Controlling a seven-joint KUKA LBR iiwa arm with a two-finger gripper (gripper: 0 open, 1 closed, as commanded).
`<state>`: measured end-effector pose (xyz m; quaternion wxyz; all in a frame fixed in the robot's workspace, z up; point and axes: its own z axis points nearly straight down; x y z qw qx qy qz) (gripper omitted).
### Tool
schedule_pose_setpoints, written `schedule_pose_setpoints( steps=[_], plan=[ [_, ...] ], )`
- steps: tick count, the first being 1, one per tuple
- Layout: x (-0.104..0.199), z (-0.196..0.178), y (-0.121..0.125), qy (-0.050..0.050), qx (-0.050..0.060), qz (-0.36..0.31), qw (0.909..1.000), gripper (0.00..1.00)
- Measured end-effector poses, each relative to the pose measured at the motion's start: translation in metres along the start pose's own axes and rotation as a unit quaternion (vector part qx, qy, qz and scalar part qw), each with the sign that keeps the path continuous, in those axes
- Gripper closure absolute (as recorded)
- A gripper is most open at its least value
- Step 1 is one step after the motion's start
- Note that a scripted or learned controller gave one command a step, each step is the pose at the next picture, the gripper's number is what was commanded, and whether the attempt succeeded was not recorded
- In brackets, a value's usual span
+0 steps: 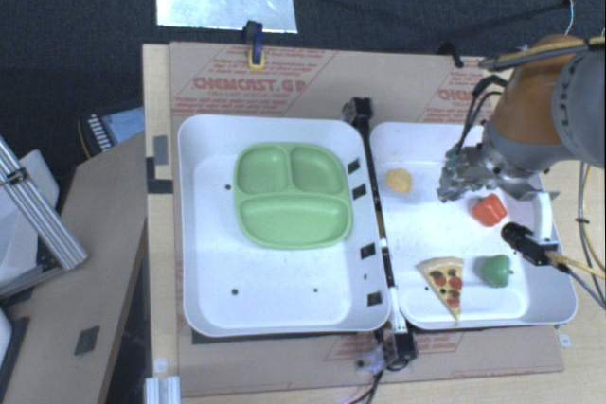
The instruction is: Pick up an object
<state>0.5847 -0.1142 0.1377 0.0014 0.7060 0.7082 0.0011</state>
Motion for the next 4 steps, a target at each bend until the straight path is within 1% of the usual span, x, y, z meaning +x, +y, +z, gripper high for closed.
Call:
schedule_pose_setpoints(
  steps=[1, 2, 3, 4],
  plan=[
    [0.001, -0.064, 0.003, 0.000, -0.002, 0.000, 1.0000, 1.00],
    [0.001, -0.078, 0.004, 0.000, 0.000, -0.001, 1.0000, 1.00],
    [0.058, -0.086, -0.014, 0.001, 0.001, -0.003, 1.0000, 1.00],
    [0.107, -0.094, -0.031, 0.001, 0.002, -0.002, 1.0000, 1.00]
  ],
)
